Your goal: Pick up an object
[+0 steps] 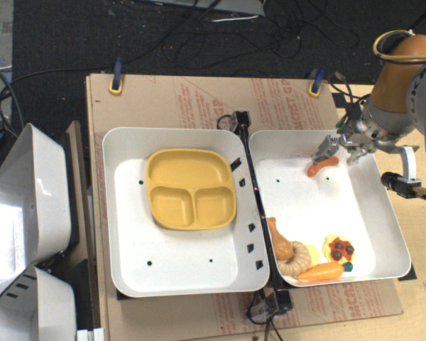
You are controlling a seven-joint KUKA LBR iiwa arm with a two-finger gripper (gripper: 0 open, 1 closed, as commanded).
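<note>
At 1 o'clock of right bin (383, 212): gripper (331, 150) hung over sausage (322, 165); finger spread, hold unreadable. Judged risk: off-centre close, sausage rolling toward wall.

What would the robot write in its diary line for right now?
gripper | over right bin, far side | orange sausage at its tip | grasp unconfirmed | yellow tray in left bin

Two shallow white plastic bins (128, 275) sit on tan cardboard printed with faded red lettering (199, 101). A mustard-yellow three-compartment plate (192, 188) is plain. There's an orange sausage-shaped toy (323, 165), an orange toy carrot (321, 272), and a yellow toy slice dotted red and green (339, 249).
</note>
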